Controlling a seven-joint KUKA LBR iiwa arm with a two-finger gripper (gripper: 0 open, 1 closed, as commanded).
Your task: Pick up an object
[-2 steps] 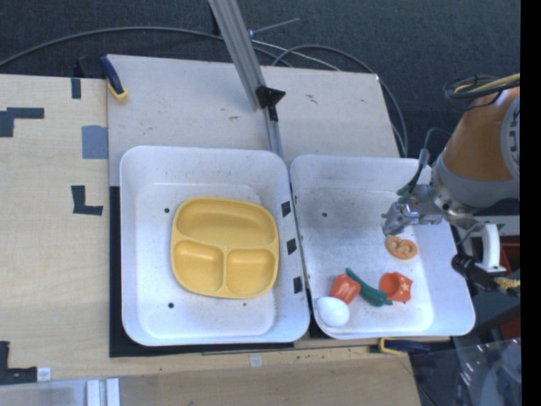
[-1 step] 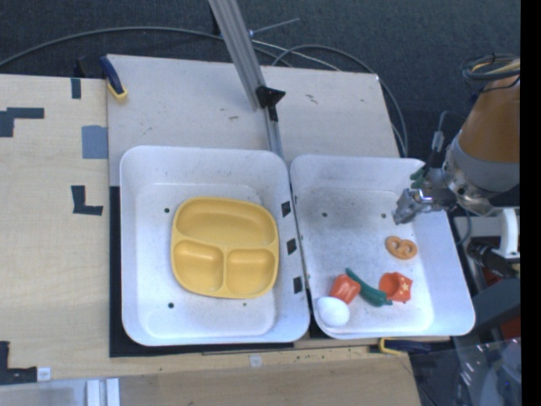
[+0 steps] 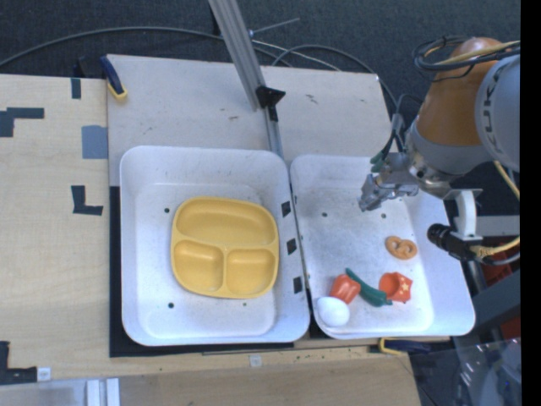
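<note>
The right bin [image 3: 338, 193] holds a small brown pretzel-shaped piece [image 3: 401, 247], an orange-red piece with a star [image 3: 396, 286], a red-orange piece [image 3: 344, 288], a green strip [image 3: 368, 289] between them, and a white egg [image 3: 333, 312] at the front rim. My gripper [image 3: 373, 198] hangs over the back half of this bin, up and to the left of the pretzel piece. Nothing shows between its fingertips. The fingers look close together, but the angle hides whether they are open or shut.
The left bin [image 3: 139, 227] holds a yellow divided plate [image 3: 225, 247]. A metal pole [image 3: 241, 45] slants up from behind the bins. Cables run across the dark floor at the back. A black fitting [image 3: 448, 239] sits at the right bin's right rim.
</note>
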